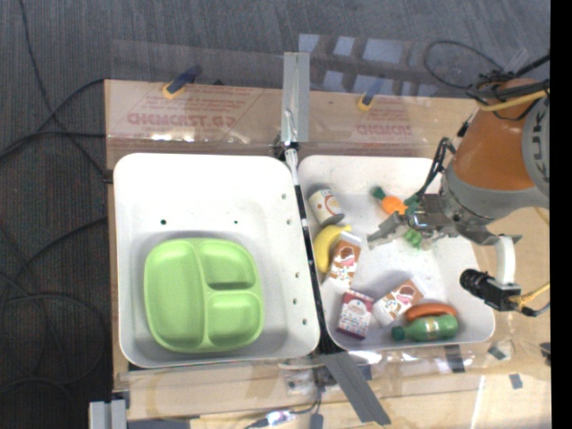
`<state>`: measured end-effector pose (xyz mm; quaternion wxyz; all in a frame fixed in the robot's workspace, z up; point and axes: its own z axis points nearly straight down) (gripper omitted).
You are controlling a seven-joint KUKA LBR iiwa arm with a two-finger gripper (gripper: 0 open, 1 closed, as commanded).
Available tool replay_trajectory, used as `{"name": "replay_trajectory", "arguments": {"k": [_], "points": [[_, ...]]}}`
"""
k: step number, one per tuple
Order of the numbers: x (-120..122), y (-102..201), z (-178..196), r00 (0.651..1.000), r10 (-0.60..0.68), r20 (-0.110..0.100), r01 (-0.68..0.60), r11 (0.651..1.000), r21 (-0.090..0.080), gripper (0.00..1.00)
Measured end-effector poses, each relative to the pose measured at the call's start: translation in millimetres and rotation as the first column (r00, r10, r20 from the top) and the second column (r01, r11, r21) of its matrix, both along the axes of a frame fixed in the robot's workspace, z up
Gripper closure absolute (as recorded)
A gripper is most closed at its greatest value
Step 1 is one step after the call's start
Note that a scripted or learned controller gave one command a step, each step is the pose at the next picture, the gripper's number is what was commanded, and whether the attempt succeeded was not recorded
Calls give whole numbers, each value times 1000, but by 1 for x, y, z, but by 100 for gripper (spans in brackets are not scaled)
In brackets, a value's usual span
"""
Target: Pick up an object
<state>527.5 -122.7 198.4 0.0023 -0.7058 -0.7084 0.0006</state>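
Where the two shallow white bins sit side by side on the bench, the left bin (134, 186) has smooth moulded plastic walls with rounded corners and holds a glossy lime-green divided plate (204, 293) with three compartments, lying toward the bin's 7 o'clock corner. The right bin (357, 170) is the same white plastic and carries a scatter of small toy foods. A short printed can (325, 206) lies at about 10 o'clock in that bin. Just below it a curved yellow banana (327, 244) runs along the left wall, touching a small printed packet (344, 259) at its right. Near 6 o'clock a boxy maroon carton (355, 315) lies beside a paler carton (396, 302). At 5 o'clock a smooth green bottle (427, 329) lies on its side, with a reddish sausage shape (431, 310) right above it. A small orange carrot (390, 203) with a green tip sits at roughly 1 o'clock.

The arm (500, 164) comes in from 3 o'clock, its grey body and orange band bulking over the bin's right edge, the wrist bent down toward the bin's middle. The gripper (404, 229) hangs low just under the carrot, its dark fingers spread apart with one pointing toward 9 o'clock; a bit of green shows among them, but whether anything is held I cannot tell
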Motion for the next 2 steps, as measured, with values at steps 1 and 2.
{"name": "replay_trajectory", "arguments": {"k": [1, 2], "points": [[0, 0, 0, 1000, 0, 0, 0, 1000, 0, 0], [49, -62, -85, 999, -50, 1, 50, 999, -4, 0]]}}
